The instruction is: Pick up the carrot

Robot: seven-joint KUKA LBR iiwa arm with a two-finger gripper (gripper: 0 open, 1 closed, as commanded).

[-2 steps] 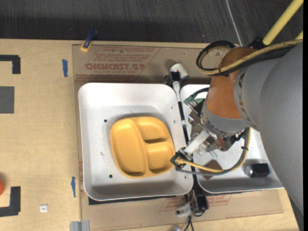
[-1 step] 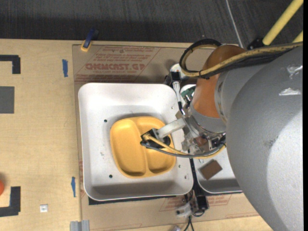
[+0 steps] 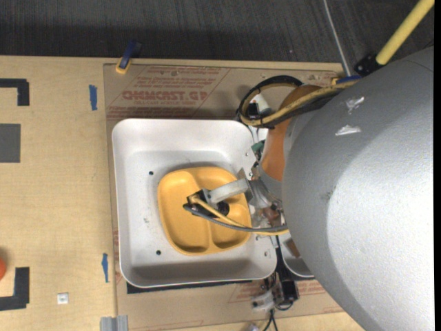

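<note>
Surface: a pale tan board [image 3: 55, 205] with a brown cardboard sheet [image 3: 172, 88], printed in red, lying on it under the bins. Past the far edge you have dark grey carpeted floor [image 3: 172, 12].

Marks on the surface, left side:
- black tape corners [image 3: 19, 92]
- a flat grey square patch [image 3: 8, 143]
- short blue tape strips [image 3: 93, 96] along the cardboard's left edge
- a small blue-and-yellow clip [image 3: 127, 55] at the far edge
- a red-orange blob [image 3: 2, 267], cut off by the frame edge, so too little of it is in view to name

The shallow white plastic bin on the left [image 3: 131, 185] holds a yellow plastic divided dish [image 3: 179, 219], which sits around the middle and a little toward the right wall.

The big grey arm [image 3: 365, 185] covers your right side. A corner of the second white bin [image 3: 298, 264] peeps out beneath it.

The end effector [image 3: 260, 211] hangs over the right edge of the yellow dish, close to the left bin's right wall. You cannot tell whether it is clenched or released.

You cannot tell from here where the carrot lies, since the arm hides most of the right bin.
</note>
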